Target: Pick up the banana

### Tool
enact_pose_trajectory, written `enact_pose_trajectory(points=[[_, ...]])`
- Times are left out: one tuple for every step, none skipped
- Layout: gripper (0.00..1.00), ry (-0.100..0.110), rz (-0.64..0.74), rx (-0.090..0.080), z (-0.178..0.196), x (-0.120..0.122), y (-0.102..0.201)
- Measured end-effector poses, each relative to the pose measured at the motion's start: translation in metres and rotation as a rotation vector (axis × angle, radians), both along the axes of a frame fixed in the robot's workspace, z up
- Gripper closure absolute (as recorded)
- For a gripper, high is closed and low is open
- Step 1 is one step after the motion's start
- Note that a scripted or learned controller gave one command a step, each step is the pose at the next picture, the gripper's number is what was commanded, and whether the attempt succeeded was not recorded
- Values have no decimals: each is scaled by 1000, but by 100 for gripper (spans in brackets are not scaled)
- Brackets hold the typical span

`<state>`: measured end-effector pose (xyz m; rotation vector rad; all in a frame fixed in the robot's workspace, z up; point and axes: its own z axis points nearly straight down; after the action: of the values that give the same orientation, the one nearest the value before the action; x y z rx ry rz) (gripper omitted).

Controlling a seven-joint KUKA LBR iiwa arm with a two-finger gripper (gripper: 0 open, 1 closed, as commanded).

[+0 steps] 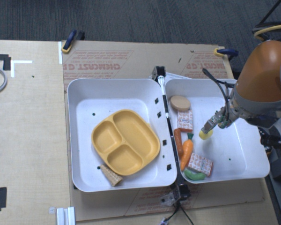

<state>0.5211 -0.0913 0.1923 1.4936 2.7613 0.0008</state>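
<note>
In the right bin (243,165), a small yellow banana (205,134) sticks out from between the fingers of my gripper (210,128). The gripper reaches in from the right under the orange-banded wrist and is shut on the banana's upper end. Only the banana's lower tip shows, and it hangs just right of the food pile along the bin's left wall. Whether it touches the bin floor I cannot tell.
Along the right bin's left wall lie a tan round bun (180,102), a printed packet (185,120), a sausage (177,138), a carrot (187,153), another packet (200,164) and a green piece (194,175). The left bin (79,125) holds a yellow divided plate (125,142) and a cracker (111,176).
</note>
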Motion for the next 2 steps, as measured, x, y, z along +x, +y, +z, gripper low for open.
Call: enact_pose_trajectory(points=[[100, -3, -2, -1, 10, 1, -1], [0, -3, -2, -1, 10, 1, -1]])
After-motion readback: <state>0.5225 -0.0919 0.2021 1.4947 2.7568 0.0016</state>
